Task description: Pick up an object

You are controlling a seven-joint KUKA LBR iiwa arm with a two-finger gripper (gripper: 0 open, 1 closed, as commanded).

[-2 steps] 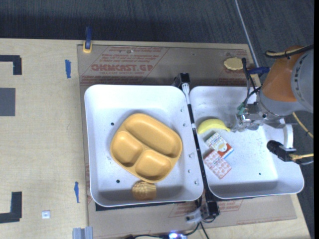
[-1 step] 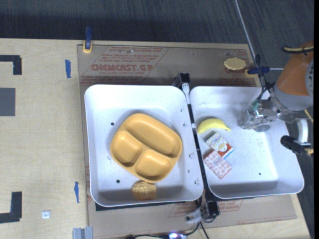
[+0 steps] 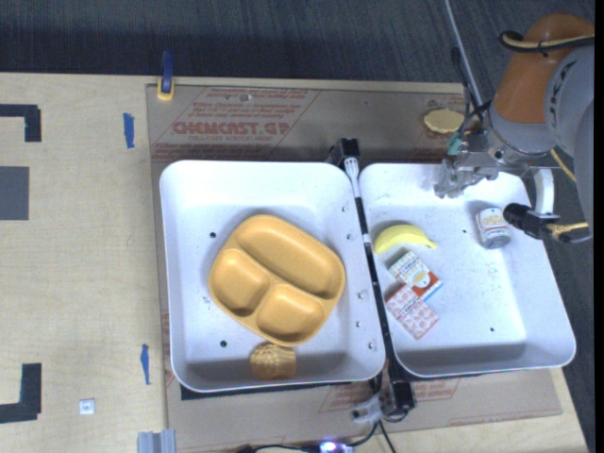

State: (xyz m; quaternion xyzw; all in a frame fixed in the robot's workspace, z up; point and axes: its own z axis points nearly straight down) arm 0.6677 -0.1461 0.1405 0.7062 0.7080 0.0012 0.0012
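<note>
In the right bin [image 3: 528, 333] lie a yellow banana [image 3: 403, 238], a small white and orange carton [image 3: 415, 274], a red and white packet [image 3: 412, 311] and a small white can [image 3: 493, 226]. My gripper [image 3: 454, 183] hangs over the right bin's far edge, above and right of the banana and left of the can. Nothing shows between its fingers. The left bin [image 3: 184, 253] holds a yellow three-part tray [image 3: 274, 276] and a brown bread-like item [image 3: 273, 360] near its front wall.
The grey arm with its orange band [image 3: 533, 74] comes in from the upper right. A black divider bar [image 3: 363, 253] runs between the bins. Cardboard [image 3: 283, 121] lies under them on the wooden bench. A tan disc [image 3: 442, 121] sits behind the right bin.
</note>
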